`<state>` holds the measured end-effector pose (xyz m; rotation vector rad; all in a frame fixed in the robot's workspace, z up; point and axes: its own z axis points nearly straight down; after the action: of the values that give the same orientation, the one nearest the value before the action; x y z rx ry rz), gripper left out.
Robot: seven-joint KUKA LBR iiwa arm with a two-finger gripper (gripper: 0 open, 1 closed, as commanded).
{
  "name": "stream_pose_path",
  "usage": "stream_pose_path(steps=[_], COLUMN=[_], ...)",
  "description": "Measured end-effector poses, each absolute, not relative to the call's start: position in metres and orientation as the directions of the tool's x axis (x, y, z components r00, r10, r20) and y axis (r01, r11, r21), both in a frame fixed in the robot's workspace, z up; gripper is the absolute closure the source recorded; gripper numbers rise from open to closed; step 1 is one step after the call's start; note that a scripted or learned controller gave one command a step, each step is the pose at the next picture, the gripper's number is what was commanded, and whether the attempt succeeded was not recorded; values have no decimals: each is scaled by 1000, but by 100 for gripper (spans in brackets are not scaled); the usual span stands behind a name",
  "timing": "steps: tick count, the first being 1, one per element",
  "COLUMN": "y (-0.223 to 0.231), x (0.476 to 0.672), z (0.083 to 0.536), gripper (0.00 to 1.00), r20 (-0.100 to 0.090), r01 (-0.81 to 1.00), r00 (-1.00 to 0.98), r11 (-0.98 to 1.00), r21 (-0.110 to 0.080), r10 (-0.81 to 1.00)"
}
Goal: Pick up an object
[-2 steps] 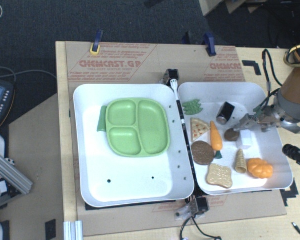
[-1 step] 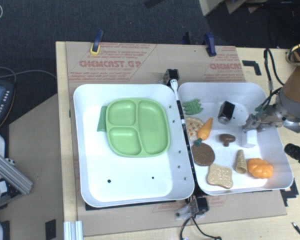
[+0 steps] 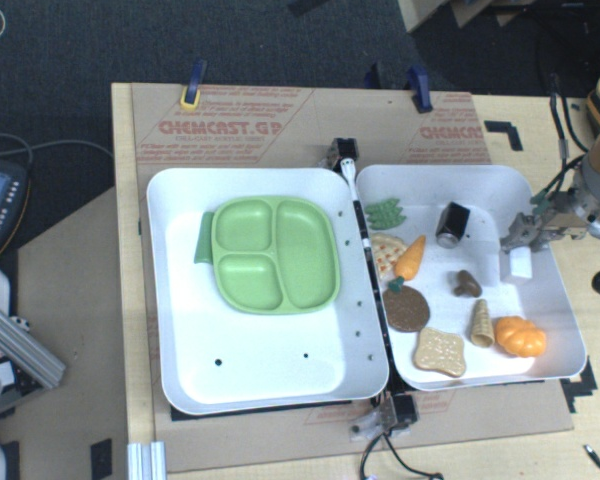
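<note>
The right bin (image 3: 500, 184) holds several toy foods: a green leafy piece (image 3: 384, 212), a waffle-like piece (image 3: 385, 255), an orange carrot (image 3: 410, 257), a black cylinder (image 3: 451, 223), a small brown lump (image 3: 467, 285), a dark brown cookie (image 3: 408, 308), a slice of toast (image 3: 440, 352), a cone (image 3: 480, 322) and an orange pumpkin (image 3: 521, 337). My gripper (image 3: 523, 236) hangs over the bin's right side, near the rim, right of the black cylinder and apart from it. Nothing shows between its fingers.
The left bin (image 3: 180, 298) holds a green divided plate (image 3: 276, 253). A black divider rail (image 3: 362, 248) runs between the bins. Cables (image 3: 560, 118) hang by the arm at the right. Clamps (image 3: 192, 86) sit on the board's far edge.
</note>
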<state>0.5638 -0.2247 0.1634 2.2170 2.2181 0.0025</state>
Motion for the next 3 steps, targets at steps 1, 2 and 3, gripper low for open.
stream_pose_path(steps=[1,2,3], y=[-222,-222,-165], x=[558,558,553], z=[211,226,233], gripper=[100,100,100], r20=[-3,-2,2], r01=[1000,1000,1000], r00=[-1,-2,-5], r11=[1,2,5], r21=[6,4,-2], r10=[1000,1000,1000])
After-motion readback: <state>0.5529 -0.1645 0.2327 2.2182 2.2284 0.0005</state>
